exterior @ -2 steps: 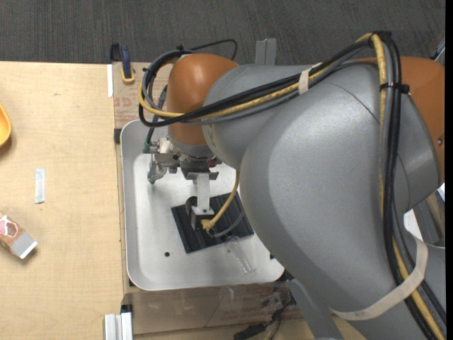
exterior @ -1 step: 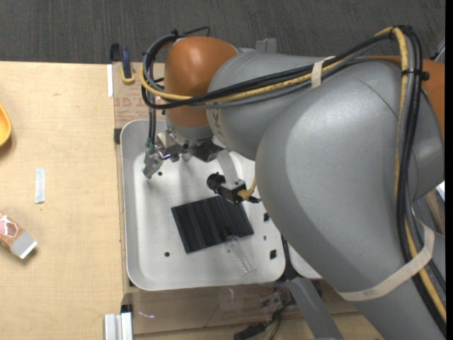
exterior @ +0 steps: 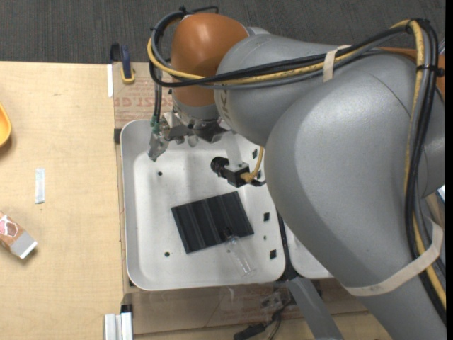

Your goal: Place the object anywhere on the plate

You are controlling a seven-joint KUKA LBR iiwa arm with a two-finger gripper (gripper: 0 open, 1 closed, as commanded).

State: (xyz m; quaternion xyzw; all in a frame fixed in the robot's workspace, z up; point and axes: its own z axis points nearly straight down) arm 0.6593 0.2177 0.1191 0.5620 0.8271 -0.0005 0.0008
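Here, the gripper (exterior: pixel 156 149) hangs over the white bin's (exterior: pixel 144 264) far-left corner, its grip impossible to judge, while the black ribbed slab (exterior: pixel 211 222) lies apart toward near-right, long axis slanting.

One fixed camera looks steeply down on the bench. The arm (exterior: pixel 333 154) looms close, hiding the right white bin (exterior: pixel 308 261).

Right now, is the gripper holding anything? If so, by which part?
Cannot tell. The gripper hangs over the bin's upper left corner, mostly hidden under the wrist. No object shows at its tip. The black ridged plate lies apart, lower in the bin.
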